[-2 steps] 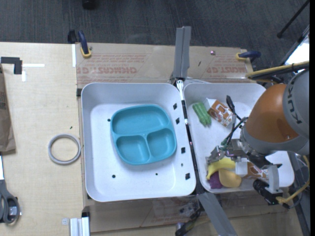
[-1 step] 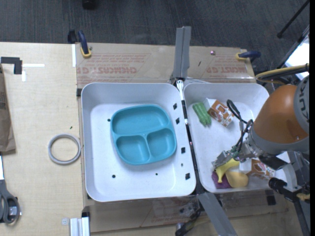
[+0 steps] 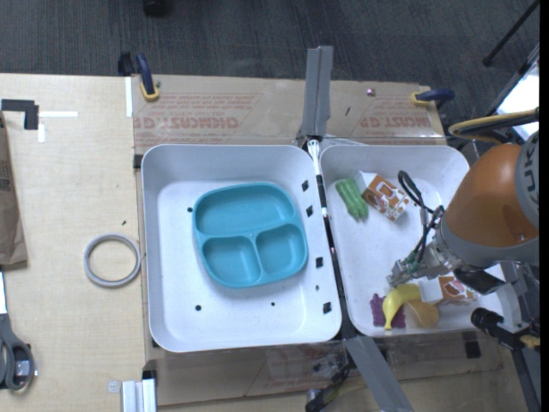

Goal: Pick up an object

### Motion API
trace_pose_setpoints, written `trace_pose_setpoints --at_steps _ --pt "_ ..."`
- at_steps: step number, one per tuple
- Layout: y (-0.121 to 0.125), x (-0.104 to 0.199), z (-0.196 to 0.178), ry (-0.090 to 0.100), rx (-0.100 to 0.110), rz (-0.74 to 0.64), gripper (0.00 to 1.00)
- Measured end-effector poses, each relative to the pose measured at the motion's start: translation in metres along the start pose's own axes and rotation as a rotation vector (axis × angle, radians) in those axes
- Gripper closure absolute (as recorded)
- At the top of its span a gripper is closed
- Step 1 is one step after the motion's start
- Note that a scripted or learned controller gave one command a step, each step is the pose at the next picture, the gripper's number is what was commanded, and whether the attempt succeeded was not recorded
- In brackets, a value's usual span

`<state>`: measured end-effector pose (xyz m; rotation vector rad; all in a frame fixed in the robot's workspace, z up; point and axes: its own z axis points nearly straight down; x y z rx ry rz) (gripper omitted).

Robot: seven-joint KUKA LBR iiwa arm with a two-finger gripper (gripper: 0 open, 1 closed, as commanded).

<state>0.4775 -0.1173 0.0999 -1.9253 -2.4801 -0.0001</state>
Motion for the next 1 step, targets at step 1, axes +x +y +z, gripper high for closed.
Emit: trace_pose_setpoints --at_steps 1 --pt "-0.0001 0.0000 0.0001 0.000 0.001 -0.001 0.00"
